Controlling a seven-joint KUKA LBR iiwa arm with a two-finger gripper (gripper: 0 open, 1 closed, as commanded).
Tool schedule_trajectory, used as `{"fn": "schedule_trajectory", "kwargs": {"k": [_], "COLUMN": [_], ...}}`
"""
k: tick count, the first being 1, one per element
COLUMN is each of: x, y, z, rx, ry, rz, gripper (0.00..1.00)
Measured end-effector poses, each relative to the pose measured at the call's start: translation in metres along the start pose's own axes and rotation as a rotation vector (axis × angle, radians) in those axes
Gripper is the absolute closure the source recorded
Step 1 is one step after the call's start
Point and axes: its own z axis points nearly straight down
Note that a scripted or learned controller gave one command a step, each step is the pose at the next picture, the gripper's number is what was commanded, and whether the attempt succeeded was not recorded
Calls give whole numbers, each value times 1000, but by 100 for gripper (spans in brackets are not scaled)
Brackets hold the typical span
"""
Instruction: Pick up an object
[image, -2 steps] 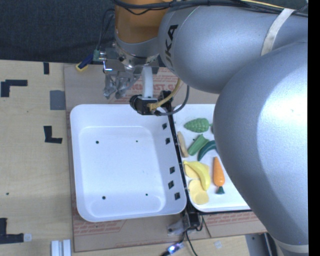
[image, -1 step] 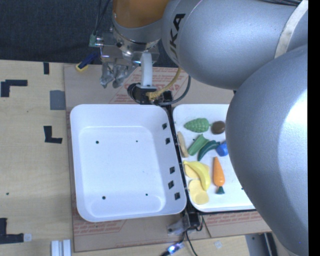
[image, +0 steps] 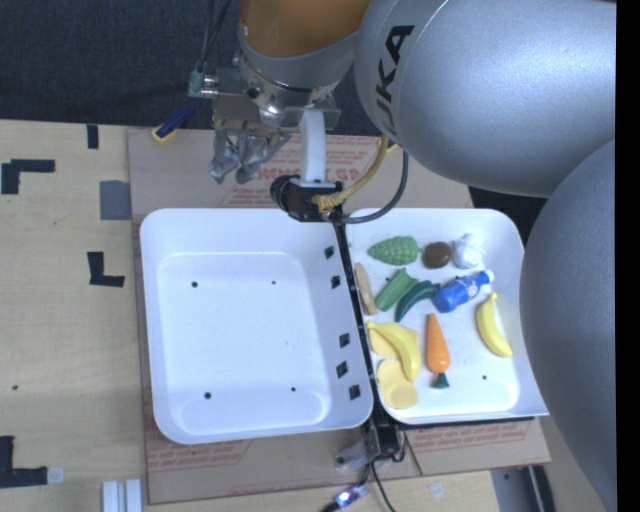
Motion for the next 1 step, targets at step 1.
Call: {"fn": "schedule_trajectory", "kwargs": {"k": [1], "x": [0], "y": [2], "z": [-82], "rx": [-8], "ry": [2], "rz": [0], "gripper": [100]}}
